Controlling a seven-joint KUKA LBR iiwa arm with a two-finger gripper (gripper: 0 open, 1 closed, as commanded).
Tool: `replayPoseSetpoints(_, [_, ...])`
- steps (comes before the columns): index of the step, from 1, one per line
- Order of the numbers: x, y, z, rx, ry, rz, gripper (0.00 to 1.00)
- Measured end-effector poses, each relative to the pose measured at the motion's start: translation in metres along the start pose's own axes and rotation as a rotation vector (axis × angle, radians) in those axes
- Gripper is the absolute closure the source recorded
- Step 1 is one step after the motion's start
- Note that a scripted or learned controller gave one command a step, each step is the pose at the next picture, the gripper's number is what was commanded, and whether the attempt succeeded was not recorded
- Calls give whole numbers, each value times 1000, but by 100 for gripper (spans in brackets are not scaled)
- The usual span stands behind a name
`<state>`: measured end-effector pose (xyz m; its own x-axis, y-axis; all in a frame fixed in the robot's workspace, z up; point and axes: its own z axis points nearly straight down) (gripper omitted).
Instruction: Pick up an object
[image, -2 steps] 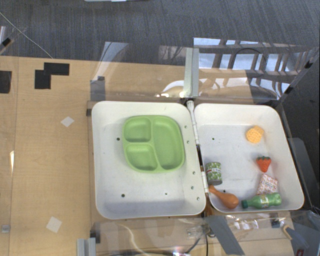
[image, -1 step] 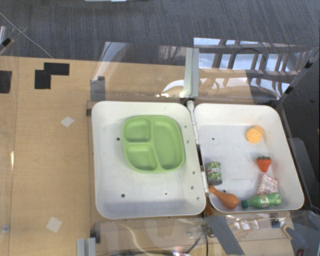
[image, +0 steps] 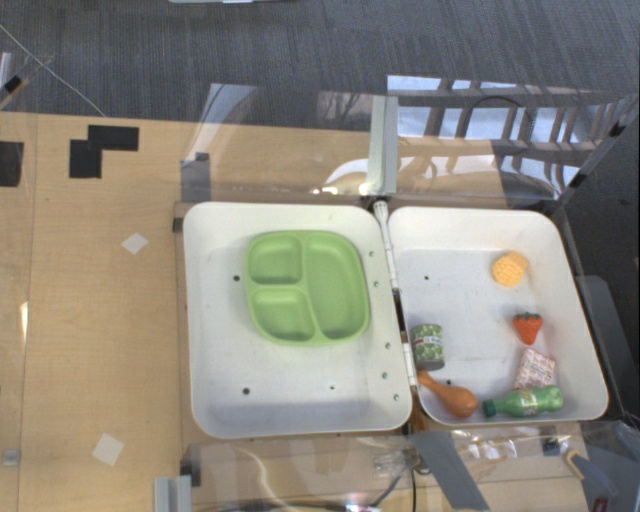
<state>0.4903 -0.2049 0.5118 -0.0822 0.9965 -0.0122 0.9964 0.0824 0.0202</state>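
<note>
The gripper's state cannot be told. The left bin (image: 215, 400) holds a green divided plate (image: 305, 287); the right bin (image: 470, 235) holds a can (image: 427, 344), strawberry (image: 528, 327) and green bottle (image: 524, 402).

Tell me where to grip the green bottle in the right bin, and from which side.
Probably the green bottle mid-body, from straight above, fingers closing across its width. It lies on its side along the right bin's near wall, neck toward the drumstick, and a pink packet sits close behind, so room there looks tight.

Wooden bench (image: 90, 330) bears two white bins (image: 215, 400), apparently touching.
</note>
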Motion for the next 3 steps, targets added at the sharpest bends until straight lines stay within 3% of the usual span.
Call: replayPoseSetpoints(3, [2,5,-38,-21,-13,-27,100])
